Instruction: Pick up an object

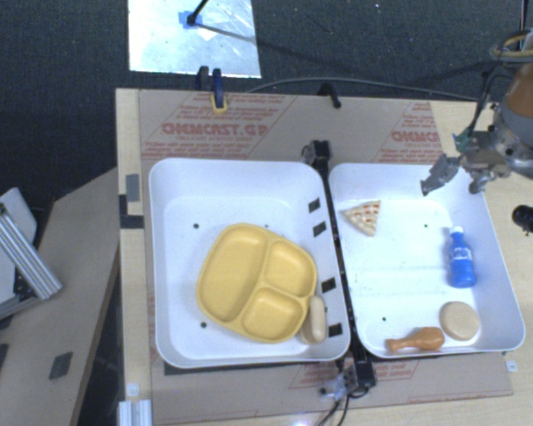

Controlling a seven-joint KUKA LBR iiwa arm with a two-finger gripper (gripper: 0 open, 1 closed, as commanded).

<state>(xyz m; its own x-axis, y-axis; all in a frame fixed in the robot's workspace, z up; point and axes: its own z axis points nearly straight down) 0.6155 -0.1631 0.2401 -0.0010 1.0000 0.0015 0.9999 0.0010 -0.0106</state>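
Observation:
My gripper (pixel 451 182) hangs over the back edge of the right bin (pixel 400 278), open, with nothing between its fingers. A pizza slice (pixel 364 216) lies at the bin's back left, left of and below the gripper. A blue bottle (pixel 460 257) lies on the bin's right side, nearer the front than the gripper. At the front right lies a round tan bun (pixel 460 319), and beside it a brown drumstick (pixel 415 340).
The left bin (pixel 182 202) holds a yellow divided tray (pixel 256 282) and a small beige piece (pixel 315 319) at the tray's right edge. Black clips line the wall between the bins (pixel 330 238). The grey arm (pixel 526 105) comes in at the upper right.

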